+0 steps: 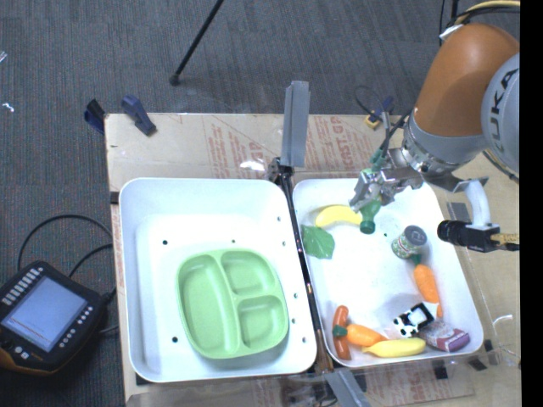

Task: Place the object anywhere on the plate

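Plate [232, 303], the green divided one, is lying in the left bin [144, 227] with nothing on it, so the placing step is not yet done. Starting at the pincer [371, 200]: it is hanging over the upper part of the right bin [458, 261], and whether it is apart or clamped I cannot tell. A small dark-green object [367, 225] is showing just below its tip, at about six o'clock, but no grip on it is visible. At about eight o'clock from the pincer a yellow banana [336, 215] is lying, with a green leaf [318, 242] beyond it. At four o'clock a small can [409, 242] is standing, with a carrot [427, 283] below it. Further out, along the bin's bottom edge, more toy food is lying in a cluster. My judgement is that the pick is in hand; next the arm needs a sure hold, a lift clear of the bin wall, then travel toward eight o'clock to the plate.
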Robot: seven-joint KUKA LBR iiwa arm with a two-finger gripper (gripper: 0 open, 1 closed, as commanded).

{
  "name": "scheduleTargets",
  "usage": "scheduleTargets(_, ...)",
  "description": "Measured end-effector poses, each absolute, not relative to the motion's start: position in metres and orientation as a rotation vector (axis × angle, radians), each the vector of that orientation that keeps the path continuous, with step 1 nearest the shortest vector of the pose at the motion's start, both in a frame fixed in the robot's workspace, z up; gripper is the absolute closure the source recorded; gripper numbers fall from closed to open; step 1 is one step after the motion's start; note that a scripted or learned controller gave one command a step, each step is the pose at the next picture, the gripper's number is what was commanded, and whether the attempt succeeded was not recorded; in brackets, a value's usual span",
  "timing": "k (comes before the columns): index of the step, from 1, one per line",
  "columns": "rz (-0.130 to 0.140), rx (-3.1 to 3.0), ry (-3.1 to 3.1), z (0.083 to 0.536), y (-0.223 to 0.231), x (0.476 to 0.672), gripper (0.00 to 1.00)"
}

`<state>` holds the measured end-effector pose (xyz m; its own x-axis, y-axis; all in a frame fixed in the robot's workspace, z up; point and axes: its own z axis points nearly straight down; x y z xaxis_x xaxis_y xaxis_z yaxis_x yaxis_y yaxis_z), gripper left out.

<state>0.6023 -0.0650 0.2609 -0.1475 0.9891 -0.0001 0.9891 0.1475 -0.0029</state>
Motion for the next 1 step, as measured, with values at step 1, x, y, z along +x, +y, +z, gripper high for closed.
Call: scheduleTargets(1,0.004,-1.982,-2.432,0.231,0.0107,0.6007,1.0)
